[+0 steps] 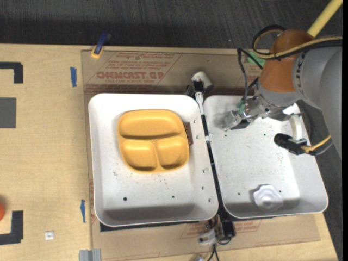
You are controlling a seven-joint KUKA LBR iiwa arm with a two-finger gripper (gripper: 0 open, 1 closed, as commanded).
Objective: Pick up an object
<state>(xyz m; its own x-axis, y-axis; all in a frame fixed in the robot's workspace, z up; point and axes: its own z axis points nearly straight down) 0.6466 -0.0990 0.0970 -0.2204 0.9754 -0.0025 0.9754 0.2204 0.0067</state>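
While the arm [304,69] leans in from three o'clock, its gripper [239,116] sits low over the right bin [304,200], up toward that bin's eleven o'clock corner. How far its pincer is spread I cannot tell — the tips blur into a grey smudge against the white floor, and nothing can be made out between them.

Candidates for picking lie well apart. A small white faceted piece [266,196], pale and lumpy, rests near the right bin's six o'clock edge. A yellow divided tray [154,140] with three compartments lies upside up in the left bin [109,200], near its centre.

Risks, as I judge them:

- The gripper is near neither object, so a close where it now sits would likely catch only bin floor.
- It is close to the bin's wall and the dark divider [209,156] between the bins; a descent here could scrape or jam on the rim.
- The white piece has poor contrast with the bin and may be mislocated — its rounded shape could also squirt out of a pinch.
- The yellow tray is broad and shallow; only its rim offers a hold, and a centred grasp would probably slide off.
- Loose cables [261,42] by the wrist might snag during a long reach.
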